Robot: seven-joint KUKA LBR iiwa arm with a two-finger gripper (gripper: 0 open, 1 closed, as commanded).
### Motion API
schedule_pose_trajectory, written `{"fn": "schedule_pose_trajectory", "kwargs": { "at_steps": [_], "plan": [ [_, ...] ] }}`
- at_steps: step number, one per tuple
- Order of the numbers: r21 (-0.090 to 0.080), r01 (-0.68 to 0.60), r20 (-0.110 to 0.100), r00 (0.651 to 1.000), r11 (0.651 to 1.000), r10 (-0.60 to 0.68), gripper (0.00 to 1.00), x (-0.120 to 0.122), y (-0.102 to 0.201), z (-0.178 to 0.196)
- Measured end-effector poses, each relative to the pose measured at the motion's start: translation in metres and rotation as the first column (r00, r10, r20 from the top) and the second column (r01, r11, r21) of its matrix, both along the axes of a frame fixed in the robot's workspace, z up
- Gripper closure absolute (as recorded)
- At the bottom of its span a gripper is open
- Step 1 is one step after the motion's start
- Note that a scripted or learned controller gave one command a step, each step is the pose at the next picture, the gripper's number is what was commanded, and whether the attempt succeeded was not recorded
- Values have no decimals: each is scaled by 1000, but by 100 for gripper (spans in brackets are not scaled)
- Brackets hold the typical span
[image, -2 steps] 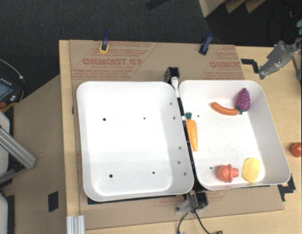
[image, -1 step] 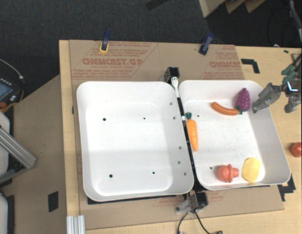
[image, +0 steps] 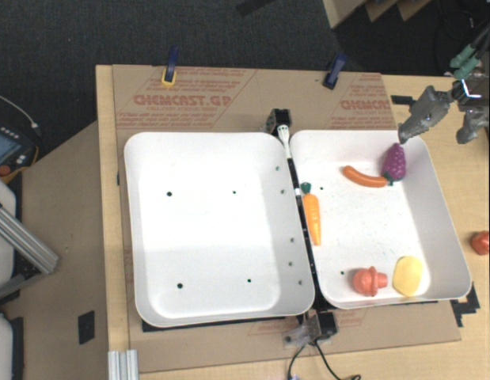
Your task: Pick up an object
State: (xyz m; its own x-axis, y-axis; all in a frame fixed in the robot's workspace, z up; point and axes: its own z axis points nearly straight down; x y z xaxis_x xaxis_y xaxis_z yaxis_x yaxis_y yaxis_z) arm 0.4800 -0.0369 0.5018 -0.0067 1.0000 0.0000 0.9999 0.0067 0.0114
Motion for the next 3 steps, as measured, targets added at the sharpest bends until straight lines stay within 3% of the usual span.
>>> {"fn": "schedule_pose_trajectory", "kwargs": {
  "at_steps": [1,2,3],
  "plan": [
    [4,-8,-3,1000,1000,8,0,-1,126,36],
    [-3,8,-24,1000,1000,-8,0,-2,128,-77],
    [-3,9,-27,1000,1000,-9,0,-4,133,-324]
  ]
}}
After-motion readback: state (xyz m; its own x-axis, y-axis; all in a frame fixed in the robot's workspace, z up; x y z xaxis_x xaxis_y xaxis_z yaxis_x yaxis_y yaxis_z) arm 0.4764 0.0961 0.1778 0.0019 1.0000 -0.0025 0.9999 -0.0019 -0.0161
